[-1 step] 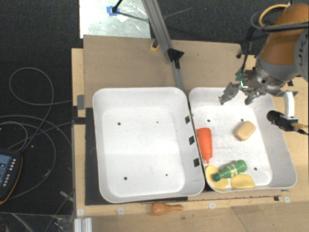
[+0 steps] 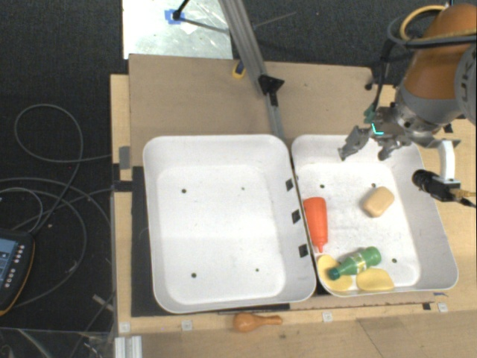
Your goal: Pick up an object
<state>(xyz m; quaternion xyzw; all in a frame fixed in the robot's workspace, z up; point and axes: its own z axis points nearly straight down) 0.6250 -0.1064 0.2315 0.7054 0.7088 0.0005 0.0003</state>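
Camera view from above: the grey two-finger gripper point(image 2: 367, 148) hangs over the far edge of the right shallow white plastic bin point(image 2: 428, 222), its dark fingers point(image 2: 350, 146) spread apart with nothing between them. Below it in that bin lie a smooth tan rounded block point(image 2: 378, 201), an orange tapered carrot-shaped piece point(image 2: 317, 221) along the left wall, a glossy green bottle with a yellow band point(image 2: 355, 262), and two pale yellow rounded pieces point(image 2: 375, 280) at the near corner, touching the bottle. The left white bin point(image 2: 216, 222) has a matte floor with small dark holes. A brown pear-shaped item point(image 2: 255, 321) rests on the tan wooden surface point(image 2: 186, 95) just before the bins. No writing can be read.
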